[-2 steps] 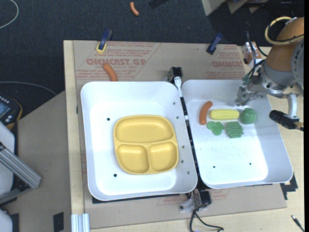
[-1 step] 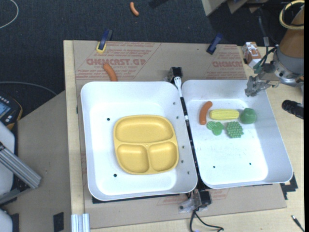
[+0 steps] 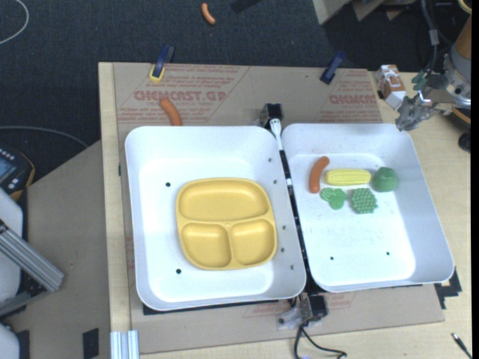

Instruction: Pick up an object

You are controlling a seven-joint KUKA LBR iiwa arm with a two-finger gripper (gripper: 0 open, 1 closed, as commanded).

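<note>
Camera view, L to R: I see dark carpet w/ a stray orange piece [image 3: 208, 13], then the cardboard-topped bench [image 3: 224, 88]. Left bin [image 3: 150, 200] holds a yellow divided tray [image 3: 224, 223]. Right bin [image 3: 419, 223] has sausage [image 3: 318, 174], corn [image 3: 348, 176], green bits [image 3: 363, 200]. Gripper [image 3: 410, 114] sits over that bin's far right corner; grip state: can't tell.

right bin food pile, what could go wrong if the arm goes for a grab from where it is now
1. The sausage, corn, and three green pieces lie bunched together in the right bin, so the fingers may nudge neighbours or close on two items.
2. The gripper sits at the bin's far right corner, off the cluster; descending there would likely hit the rim.
3. The pieces look small and rounded and could slip.
</note>
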